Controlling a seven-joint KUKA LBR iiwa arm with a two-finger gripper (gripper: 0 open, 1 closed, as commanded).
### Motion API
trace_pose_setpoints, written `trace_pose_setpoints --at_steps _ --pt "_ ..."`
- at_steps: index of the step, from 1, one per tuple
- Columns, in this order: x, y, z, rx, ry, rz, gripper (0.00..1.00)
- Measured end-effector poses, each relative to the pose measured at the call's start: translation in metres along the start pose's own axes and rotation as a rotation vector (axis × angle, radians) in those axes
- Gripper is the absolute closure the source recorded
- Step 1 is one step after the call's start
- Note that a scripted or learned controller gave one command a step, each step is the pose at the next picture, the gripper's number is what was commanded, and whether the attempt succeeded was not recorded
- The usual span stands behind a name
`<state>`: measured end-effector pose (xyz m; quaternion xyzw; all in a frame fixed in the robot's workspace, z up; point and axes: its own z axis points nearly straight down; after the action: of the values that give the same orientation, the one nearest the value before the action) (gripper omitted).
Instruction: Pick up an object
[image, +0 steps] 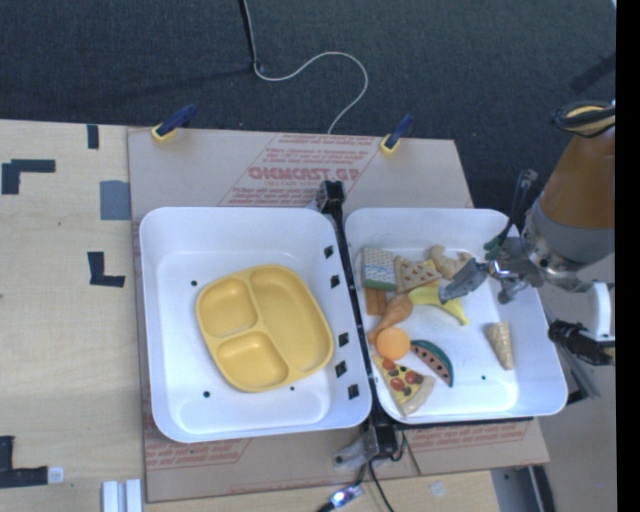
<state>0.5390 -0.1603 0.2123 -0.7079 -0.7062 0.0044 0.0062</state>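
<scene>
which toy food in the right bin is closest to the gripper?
The banana: the gripper hangs right over its upper end. The cone, watermelon slice and pizza slice lie further toward the bin's near edge.

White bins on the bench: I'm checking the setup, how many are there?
2. The left shallow white bin holds a yellow divided plastic plate; the right shallow white bin, touching it, holds a pile of toy food.

toy foods (420, 300) in right bin (530, 395)
</scene>
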Motion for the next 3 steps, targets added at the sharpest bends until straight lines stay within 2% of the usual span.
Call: trace_pose_setpoints --at_steps 1,3 --pt "0.0 0.003 -0.007 -0.013 -0.002 -0.003 0.0" --pt "-0.015 -0.004 0.095 -0.008 -0.002 -0.003 0.0"
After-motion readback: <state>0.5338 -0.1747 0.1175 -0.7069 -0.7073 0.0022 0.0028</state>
